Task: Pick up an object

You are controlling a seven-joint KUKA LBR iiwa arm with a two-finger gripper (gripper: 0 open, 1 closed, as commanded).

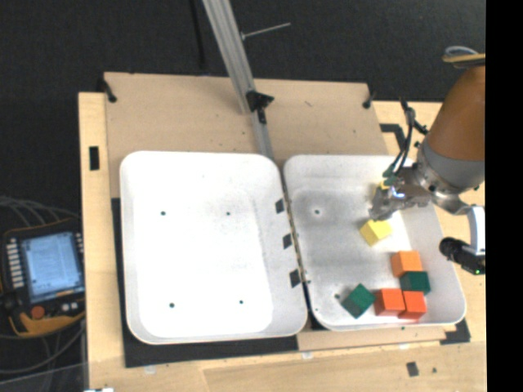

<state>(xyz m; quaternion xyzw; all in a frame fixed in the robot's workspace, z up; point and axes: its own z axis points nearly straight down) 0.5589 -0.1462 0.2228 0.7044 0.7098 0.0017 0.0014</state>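
Note:
My gripper [382, 205] hangs over the upper right part of the right bin [327, 178], below the orange-banded wrist. A yellow block [376, 232] lies tilted just under the gripper tip, touching it or nearly so. I cannot tell whether it is held. Toward the bin's front right corner sit an orange block [406, 262], a dark green block [416, 282], a green block [357, 300] and two more orange blocks [391, 300] side by side.
The left bin [196, 243] lies beside the right one, joined by clips along the middle edge. A metal pole [237, 55] slants up from behind the bins. A teach pendant [45, 268] sits off the bench at the far left.

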